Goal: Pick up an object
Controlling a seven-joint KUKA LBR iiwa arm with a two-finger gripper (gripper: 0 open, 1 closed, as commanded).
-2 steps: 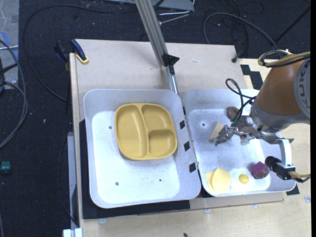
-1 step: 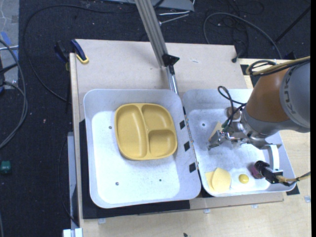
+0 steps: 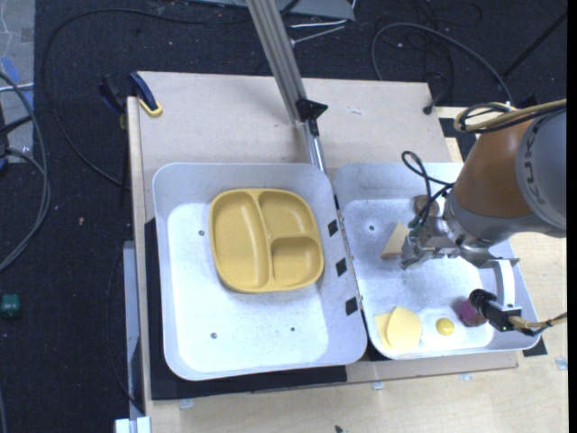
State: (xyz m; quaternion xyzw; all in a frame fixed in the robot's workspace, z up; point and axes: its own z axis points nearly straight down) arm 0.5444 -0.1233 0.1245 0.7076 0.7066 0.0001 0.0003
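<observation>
In the right bin [image 3: 379, 207], a tan wedge-shaped block [image 3: 395, 240] lies near the middle. My gripper [image 3: 411, 253] hangs low over the bin floor, right beside the block's right edge and touching or nearly touching it. Near the bin's front edge lie a pale yellow chunk [image 3: 399, 328], a small yellow ball [image 3: 444, 326] and a dark maroon object [image 3: 469, 310]. The grey arm with its orange band [image 3: 494, 171] comes in from the right and covers the bin's right part.
The left bin [image 3: 185, 332] holds a yellow divided plate [image 3: 267, 240]. A slanted metal pole [image 3: 279, 48] runs from the top to the gap between the bins. Black clips [image 3: 343, 265] sit on the shared bin edge. Cables loop near the wrist [image 3: 416, 168].
</observation>
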